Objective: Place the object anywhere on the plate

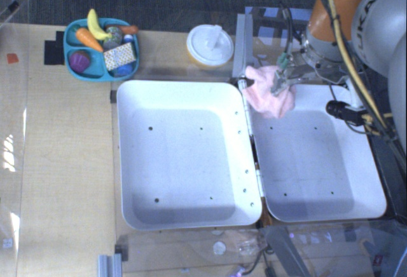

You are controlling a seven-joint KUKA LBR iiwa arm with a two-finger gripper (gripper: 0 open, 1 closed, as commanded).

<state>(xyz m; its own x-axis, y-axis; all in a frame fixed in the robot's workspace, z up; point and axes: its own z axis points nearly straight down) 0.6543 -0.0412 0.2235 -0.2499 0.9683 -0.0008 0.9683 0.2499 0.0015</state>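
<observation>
- The arm (375,21) is reaching in from the right, over the far edge of the right bin (331,161).
- The hand (281,82) is sitting at that bin's far left corner, its fingers pressing into a pink cloth (270,98).
- The hand is clenching on the cloth; the fabric is bunching around the fingertips and draping below them.
- The cloth is hanging over the right bin's far left corner, just beside the divide from the left bin (184,155), with part of it touching the rim.
- A white plate (210,45) with a yellow rim is lying on the table (57,161), beyond the left bin's far right corner and near the cloth, apart from it.
- A blue tray (70,47) is lying on the table beyond the left bin's far left corner, holding a banana (96,27), a carrot (88,39) and other small toy foods.
</observation>
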